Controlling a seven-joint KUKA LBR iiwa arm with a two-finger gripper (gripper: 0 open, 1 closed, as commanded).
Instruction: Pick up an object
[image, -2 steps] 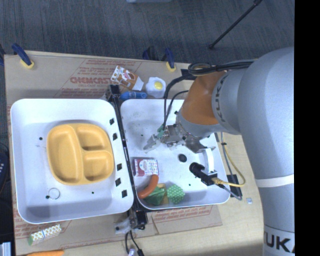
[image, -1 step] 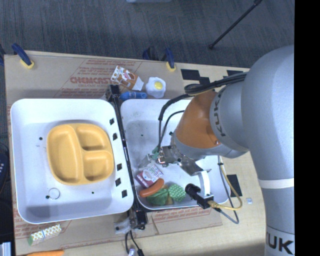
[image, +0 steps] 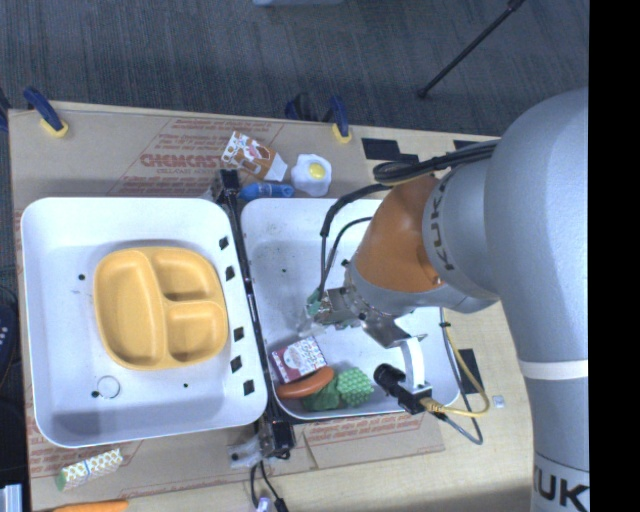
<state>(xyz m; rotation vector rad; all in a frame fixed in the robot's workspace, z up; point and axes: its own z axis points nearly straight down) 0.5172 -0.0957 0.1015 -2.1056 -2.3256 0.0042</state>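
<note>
Claw (image: 322, 312) state cannot be told: it sits low in the right-hand shallow white bin (image: 275, 235), under the orange wrist band. Just below it, toward the bin's near wall, lie a small red-and-white printed packet (image: 299, 357), a red sausage-shaped toy (image: 308, 382) and a green knobbly toy (image: 352, 386). Left, a yellow compartment tray (image: 160, 305) lies. "CHEMCAST" marks the desk (image: 150, 140).

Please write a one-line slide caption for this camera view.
KUKA arm's gripper hovers in the right bin above toy food; yellow tray sits left.
</note>
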